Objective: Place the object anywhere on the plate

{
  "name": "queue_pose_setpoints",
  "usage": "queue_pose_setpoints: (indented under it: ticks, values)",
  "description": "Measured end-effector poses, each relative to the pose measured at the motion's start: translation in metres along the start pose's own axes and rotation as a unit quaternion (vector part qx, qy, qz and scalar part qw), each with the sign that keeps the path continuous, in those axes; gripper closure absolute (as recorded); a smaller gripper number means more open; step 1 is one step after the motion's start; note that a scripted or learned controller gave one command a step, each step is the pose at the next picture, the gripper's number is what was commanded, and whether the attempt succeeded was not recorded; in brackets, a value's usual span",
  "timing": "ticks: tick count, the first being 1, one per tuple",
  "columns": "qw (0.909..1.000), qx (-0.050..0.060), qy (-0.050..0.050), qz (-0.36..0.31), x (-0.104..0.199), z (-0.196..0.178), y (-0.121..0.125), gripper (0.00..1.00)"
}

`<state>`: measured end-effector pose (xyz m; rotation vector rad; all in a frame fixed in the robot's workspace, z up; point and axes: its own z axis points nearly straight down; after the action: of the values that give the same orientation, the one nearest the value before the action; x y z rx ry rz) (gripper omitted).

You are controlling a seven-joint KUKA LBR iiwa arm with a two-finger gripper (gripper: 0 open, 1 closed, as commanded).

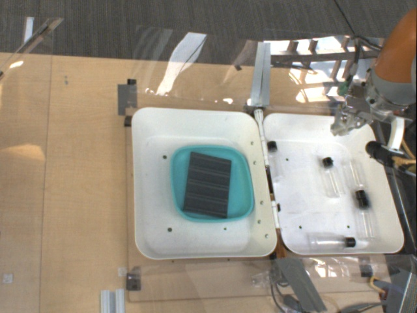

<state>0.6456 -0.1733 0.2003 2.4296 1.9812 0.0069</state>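
Clear tubes point(331, 242) with black caps lie in right bin point(290, 233). Dark ribbed block point(208, 184) rests on teal plate point(244, 181) in left bin point(150, 175). Gripper point(342, 124) hangs above right bin's far edge; jaw state indiscernible.

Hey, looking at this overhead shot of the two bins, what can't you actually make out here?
- Gripper: small and seen against bright glare at the right bin's top edge; whether it grips anything cannot be told.
- Arm: cut off by the camera view's right edge.
- Clear tubes in the right bin: transparent on white, outlines faint, count unsure.
- Plate: its middle is hidden under the dark ribbed block.
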Motion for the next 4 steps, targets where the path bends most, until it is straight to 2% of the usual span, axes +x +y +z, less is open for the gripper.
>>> queue_pose_setpoints:
  ticks: [1,2,3,4]
  values:
    - [1.0,0.0,0.0,0.0,0.0,0.0,0.0,0.0]
    - [0.9984,0.002,0.001,0.056,0.003,0.003,-0.062,0.0]
    - [0.9951,0.002,0.001,0.099,0.089,-0.033,-0.142,0.0]
    - [0.9844,-0.001,0.001,0.176,0.103,-0.185,-0.179,0.0]
